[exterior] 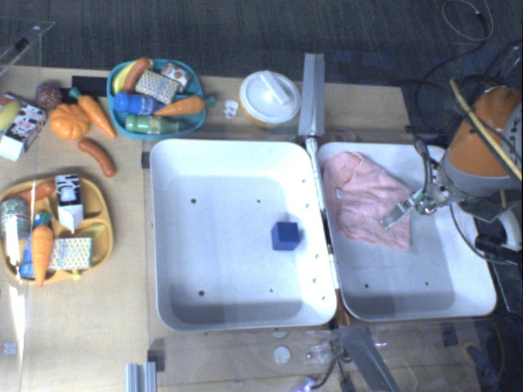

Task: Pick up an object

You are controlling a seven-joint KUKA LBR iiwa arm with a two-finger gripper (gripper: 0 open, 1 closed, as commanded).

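Nearest us, the near rim of the left bin (245, 323) runs along the bench edge; a little farther in, a small blue cube (286, 235) sits alone on its white floor, well apart from the arm. In the right bin (425, 300), a crumpled pink cloth (364, 194) lies against the far left corner. The gripper (406, 212) hangs at the cloth's right edge, its fingers a narrow way apart, one tip touching or just above the fabric; we see nothing pinched between them. We judge the risk plain: closing on a thin fold could let the cloth slip free as the arm lifts. Beyond the bins, a blue bowl (157, 96) of toy food and a white lid (270, 95) wait untouched.
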